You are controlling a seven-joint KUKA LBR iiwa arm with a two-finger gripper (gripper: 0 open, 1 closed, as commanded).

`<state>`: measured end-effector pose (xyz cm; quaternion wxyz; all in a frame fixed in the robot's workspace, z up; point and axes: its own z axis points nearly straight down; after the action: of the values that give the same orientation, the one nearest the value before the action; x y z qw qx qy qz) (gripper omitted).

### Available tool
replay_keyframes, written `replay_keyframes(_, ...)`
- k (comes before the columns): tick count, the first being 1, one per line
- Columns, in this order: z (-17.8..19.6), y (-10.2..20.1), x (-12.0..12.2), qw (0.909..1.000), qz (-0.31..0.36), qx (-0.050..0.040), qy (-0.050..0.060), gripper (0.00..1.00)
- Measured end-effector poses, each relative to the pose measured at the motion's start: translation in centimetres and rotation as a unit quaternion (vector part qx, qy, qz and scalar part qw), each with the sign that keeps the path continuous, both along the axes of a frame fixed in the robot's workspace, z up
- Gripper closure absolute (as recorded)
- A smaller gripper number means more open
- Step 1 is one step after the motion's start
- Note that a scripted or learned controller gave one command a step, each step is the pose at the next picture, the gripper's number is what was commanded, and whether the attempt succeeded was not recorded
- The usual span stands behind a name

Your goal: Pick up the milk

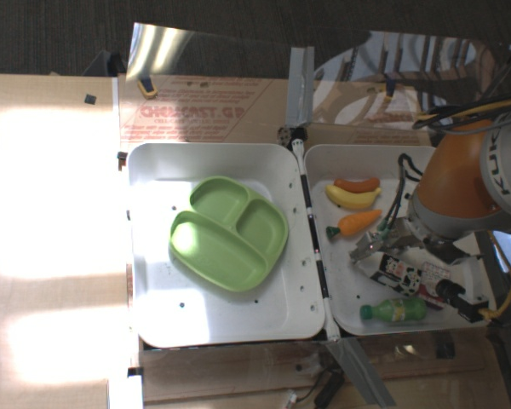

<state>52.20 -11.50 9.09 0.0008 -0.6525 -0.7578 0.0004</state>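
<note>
**binwatcher:** So where's the milk [411, 273] sitting? I'm seeing a flat white carton with black cow-style patches lying on its side in the right bin [345, 313], toward the near side, just under the arm.

**kuka_fan:** Yep, that's it. The gripper [373, 247] is hanging low right at the carton's left end, metal fingers pointing left and down. They're looking a bit spread, but honestly I can't tell from this angle if they're open or closed, and nothing is clearly sitting between them.

**binwatcher:** What else is lying in that bin?

**kuka_fan:** A glossy green plastic bottle [395, 311] on its side, just nearer than the carton. On the far side there's a curved yellow banana [353, 197] with a red sausage-shaped thing [357, 183] touching it, and a tapered orange carrot [358, 222] near the gripper.

**binwatcher:** And the left bin [153, 313]?

**kuka_fan:** It's holding a smooth, light green divided plate [228, 233] with three rounded compartments, sitting around the middle. The wooden bench [51, 186] is catching bright light on the left.
</note>
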Motion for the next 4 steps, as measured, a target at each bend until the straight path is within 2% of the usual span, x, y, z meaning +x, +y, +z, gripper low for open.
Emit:
replay_keyframes(1,0.9,-0.1,0.0,1.0,-0.002,0.0003,0.0,1.0)
replay_keyframes(2,0.9,-0.1,0.0,1.0,-0.002,0.0001,0.0,0.0)
replay_keyframes(3,0.0,-0.6,-4.3,0.9999,0.013,0.0001,0.0,0.0)
replay_keyframes(4,0.9,-0.6,-4.1,0.9999,0.011,0.0004,-0.001,1.0)
